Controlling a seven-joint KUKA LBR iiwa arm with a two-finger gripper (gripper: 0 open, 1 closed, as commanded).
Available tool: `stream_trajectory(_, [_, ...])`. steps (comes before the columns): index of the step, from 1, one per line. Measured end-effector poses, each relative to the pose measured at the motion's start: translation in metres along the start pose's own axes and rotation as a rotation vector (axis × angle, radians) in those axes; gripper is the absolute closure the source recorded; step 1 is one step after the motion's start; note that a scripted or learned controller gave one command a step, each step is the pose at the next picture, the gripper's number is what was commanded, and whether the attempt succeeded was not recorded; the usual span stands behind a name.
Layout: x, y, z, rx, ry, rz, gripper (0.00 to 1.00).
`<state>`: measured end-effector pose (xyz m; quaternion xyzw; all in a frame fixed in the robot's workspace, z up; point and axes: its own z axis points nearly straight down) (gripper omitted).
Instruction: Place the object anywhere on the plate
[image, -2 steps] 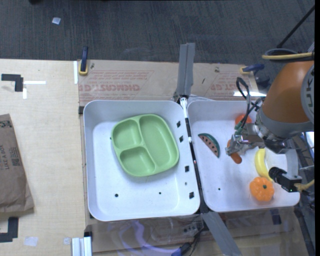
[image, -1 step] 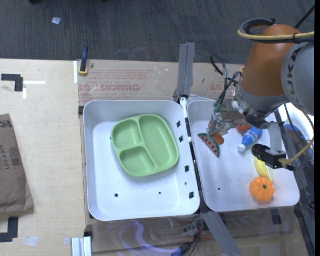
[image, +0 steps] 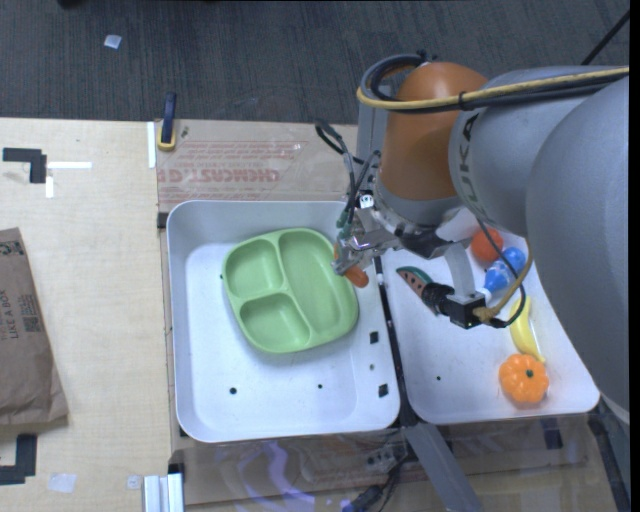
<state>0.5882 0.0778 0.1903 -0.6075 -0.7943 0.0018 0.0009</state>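
A green three-section plate (image: 290, 290) lies in the left white bin (image: 200, 400). My gripper (image: 352, 268) hangs over the plate's right rim, close to the wall between the two bins. A small orange object (image: 358, 279) shows at its fingertips, and the fingers look shut on it. The object sits just above the rim, at the plate's right edge. The arm's grey and orange body hides the back of the right bin.
The right bin (image: 450, 390) holds an orange pumpkin (image: 523, 380), a yellow banana (image: 524, 335), a blue piece (image: 511, 262) and a dark green and red object (image: 424, 284). A brown paper bag (image: 25, 330) lies on the bench at far left.
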Motion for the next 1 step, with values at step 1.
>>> stream_trajectory(1, [-0.0001,0.0000,0.0000,0.000,0.000,0.000,0.00])
